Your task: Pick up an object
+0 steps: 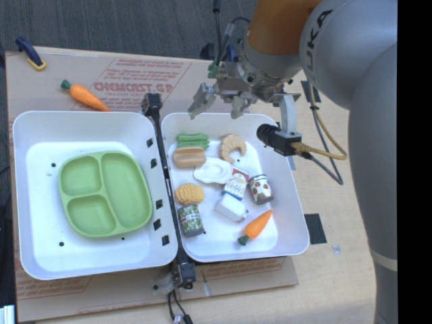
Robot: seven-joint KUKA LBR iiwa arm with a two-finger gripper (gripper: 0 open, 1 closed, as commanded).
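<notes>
Hand: the hand [217, 105] hangs spread wide and empty above the right bin's [291, 238] far rim, placed for a descent.
Candidates: croissant [233, 146], hot dog [189, 156], corn [190, 194], carrot [256, 227] crowd that bin.
Left bin: green divided plate [104, 193].

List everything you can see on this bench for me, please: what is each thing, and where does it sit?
bins: 2, white, side by side
divided plate: 1, green, left bin
toy foods: about ten, mixed colours, right bin, among them a carrot, corn, hot dog, croissant
second carrot: 1, orange, on cardboard behind left bin
clip-like tool: 1, blue and yellow, far left corner
arm: 1, grey and orange
gripper: 1, open, above right bin's far edge
</notes>
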